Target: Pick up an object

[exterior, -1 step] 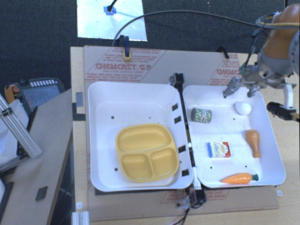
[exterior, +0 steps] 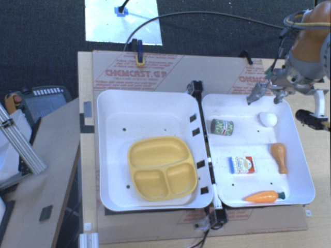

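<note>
My gripper (exterior: 268, 95) hangs over the far edge of the right bin (exterior: 300, 154), open, with nothing between its fingers. A white egg (exterior: 268, 119) lies just below it in that bin. A green can (exterior: 222, 127) lies on its side at the bin's far left. Nearer the front sit a small blue and red carton (exterior: 242, 165), a tan drumstick-shaped piece (exterior: 279, 157) and an orange carrot (exterior: 264, 196). The left bin (exterior: 111, 138) holds a yellow divided plate (exterior: 162, 167).
A black clip strip (exterior: 202, 138) joins the two bins. Cardboard (exterior: 165, 68) lies under them. A grey side table (exterior: 39, 164) with a metal rail and a pendant stands at the left. A cable arcs over the back.
</note>
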Tool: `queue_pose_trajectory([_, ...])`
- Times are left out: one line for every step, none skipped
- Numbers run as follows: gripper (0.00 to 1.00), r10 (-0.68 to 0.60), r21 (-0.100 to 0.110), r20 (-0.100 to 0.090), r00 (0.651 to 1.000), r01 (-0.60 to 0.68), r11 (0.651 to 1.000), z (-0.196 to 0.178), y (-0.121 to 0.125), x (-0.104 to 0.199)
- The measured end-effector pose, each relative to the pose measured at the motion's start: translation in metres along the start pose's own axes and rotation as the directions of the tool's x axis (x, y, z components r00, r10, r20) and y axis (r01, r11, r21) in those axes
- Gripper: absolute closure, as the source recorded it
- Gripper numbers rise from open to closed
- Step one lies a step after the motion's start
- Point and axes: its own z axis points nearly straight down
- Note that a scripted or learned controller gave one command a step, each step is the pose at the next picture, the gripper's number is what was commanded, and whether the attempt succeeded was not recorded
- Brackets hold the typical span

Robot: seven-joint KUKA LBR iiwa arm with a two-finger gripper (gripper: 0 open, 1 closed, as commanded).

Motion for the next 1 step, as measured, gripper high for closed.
queue_pose_trajectory([0.00,0.002,0.001,0.000,1.000,-0.002,1.000,0.0506,-0.0093,-0.0031])
